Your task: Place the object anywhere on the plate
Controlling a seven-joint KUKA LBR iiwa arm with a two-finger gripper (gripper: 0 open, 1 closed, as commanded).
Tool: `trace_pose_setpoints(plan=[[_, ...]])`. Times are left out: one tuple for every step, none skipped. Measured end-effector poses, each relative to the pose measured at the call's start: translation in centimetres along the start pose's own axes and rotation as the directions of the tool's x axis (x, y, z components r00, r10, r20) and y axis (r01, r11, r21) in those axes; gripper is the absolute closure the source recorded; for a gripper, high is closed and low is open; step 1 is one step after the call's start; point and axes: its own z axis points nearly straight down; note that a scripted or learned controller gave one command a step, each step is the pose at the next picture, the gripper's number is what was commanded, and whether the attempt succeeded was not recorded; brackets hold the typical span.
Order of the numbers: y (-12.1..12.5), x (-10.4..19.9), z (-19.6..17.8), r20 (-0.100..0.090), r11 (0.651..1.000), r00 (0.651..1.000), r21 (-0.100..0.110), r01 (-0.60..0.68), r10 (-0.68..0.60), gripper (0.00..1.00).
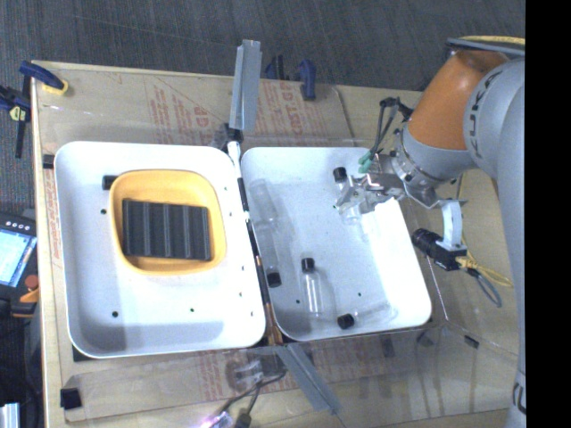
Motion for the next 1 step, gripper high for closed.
trace_pose_setpoints(plan=[[1.59,9.28,0.24,-0.001,0.969,0.969,0.002,0.249,-0.249,1.00]])
